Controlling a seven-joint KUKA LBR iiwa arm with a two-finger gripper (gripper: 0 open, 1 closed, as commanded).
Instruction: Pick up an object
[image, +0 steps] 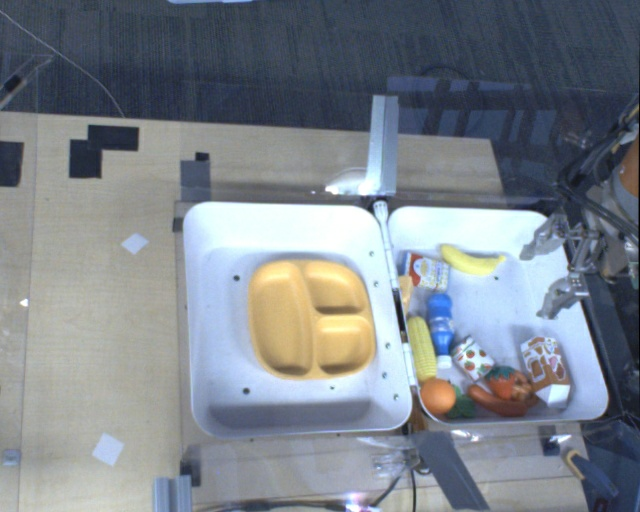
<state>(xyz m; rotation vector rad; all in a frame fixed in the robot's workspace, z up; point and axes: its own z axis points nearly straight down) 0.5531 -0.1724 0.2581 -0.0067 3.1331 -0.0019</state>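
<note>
Hovering end effector (556, 268) (labels unreadable)

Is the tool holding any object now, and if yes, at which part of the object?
Nothing is held. The tool is open at the right bin's right rim, with nothing between its fingers; the banana lies apart from it.

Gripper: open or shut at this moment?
Open. The gripper hovers over the right bin's right edge, its two fingers spread apart with nothing between them.
</note>
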